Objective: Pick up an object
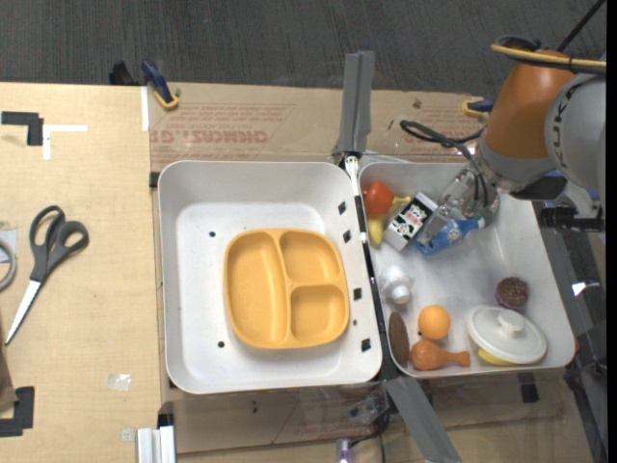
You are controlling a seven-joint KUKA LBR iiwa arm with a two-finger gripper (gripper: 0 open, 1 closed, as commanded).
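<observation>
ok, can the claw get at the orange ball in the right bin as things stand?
Probably yes. The orange ball sits open from above in the right bin, with small gaps to the white lidded bowl and the orange drumstick toy. The claw hovers at the bin's far end, over the blue packet.

Arm (540, 114) reaches in; tool (469, 198) lowered.

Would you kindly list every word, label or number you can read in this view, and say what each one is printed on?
Red lettering on the cardboard sheet behind the bins: printed upside down from this camera and too blurred to read with confidence.
Black and white carton in the right bin: markings too small to read.
Blue packet beside the gripper: no legible text.
</observation>
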